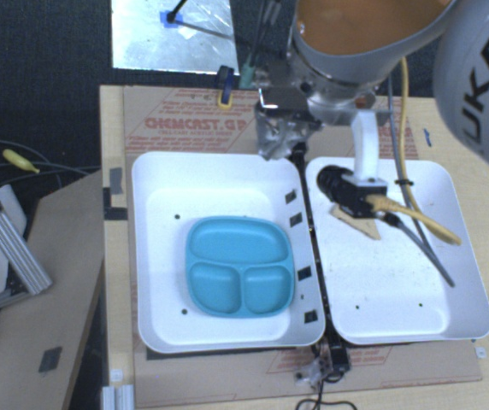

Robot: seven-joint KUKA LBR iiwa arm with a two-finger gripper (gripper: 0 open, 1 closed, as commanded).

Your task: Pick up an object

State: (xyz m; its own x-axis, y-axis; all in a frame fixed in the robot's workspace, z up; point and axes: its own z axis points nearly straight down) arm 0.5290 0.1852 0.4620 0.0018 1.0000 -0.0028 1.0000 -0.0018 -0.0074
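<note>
Camera view: blue divided plate (240, 266) lies flat in the left bin (155, 229), toward its 6 o'clock side. Likely light, stiff, slick plastic; pinch its raised rim or a divider. Jaws hang over that bin's 1 o'clock corner; open or shut, I cannot tell.

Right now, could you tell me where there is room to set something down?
Shallow white right bin: bare near half, below a flat tan piece. Left bin: far strip beyond the blue three-compartment plate; crowded near the gripper.
</note>
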